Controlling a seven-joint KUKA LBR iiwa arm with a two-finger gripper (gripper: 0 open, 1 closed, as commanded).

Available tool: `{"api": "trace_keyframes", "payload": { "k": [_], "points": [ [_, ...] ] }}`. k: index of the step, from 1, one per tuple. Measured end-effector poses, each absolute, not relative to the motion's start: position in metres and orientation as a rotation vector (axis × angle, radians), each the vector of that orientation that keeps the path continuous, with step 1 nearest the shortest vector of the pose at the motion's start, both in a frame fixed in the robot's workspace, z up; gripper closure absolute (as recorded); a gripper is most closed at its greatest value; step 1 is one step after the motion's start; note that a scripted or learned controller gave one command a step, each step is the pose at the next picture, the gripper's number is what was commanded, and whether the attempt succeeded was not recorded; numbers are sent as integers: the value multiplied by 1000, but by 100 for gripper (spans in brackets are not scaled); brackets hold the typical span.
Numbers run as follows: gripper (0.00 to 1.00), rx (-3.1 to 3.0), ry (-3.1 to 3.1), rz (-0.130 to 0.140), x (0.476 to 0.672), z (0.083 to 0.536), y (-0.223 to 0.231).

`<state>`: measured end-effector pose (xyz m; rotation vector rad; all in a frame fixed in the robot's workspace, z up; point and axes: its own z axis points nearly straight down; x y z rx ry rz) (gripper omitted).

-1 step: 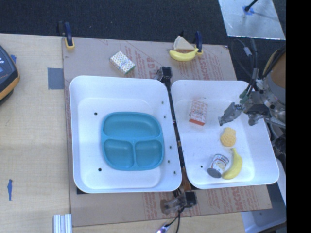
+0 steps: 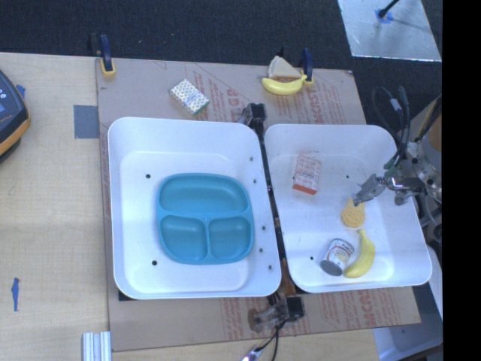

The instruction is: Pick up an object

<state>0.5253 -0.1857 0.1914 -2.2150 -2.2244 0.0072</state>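
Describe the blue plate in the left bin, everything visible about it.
The blue divided plate looks like smooth light-blue plastic, a rounded rectangle with raised ridges splitting it into three compartments: one wide section along the far side and two smaller ones along the near side. It lies flat and right side up near the middle of the left white bin, resting on the bin floor, apart from the walls. Nothing lies in its compartments, and no other object touches it.

A blue divided plate (image 2: 204,218) lies in the left bin (image 2: 128,138); behind, a patterned box (image 2: 189,96).
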Motion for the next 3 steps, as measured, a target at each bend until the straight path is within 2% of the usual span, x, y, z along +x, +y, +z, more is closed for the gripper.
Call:
{"api": "trace_keyframes", "payload": {
  "k": [1,2,3],
  "points": [
    [0,-2213,-2225,6,546,91,-168],
    [100,-2209,-2232,9,546,102,-170],
    [100,-2211,-2228,4,512,192,-47]
  ]
}}
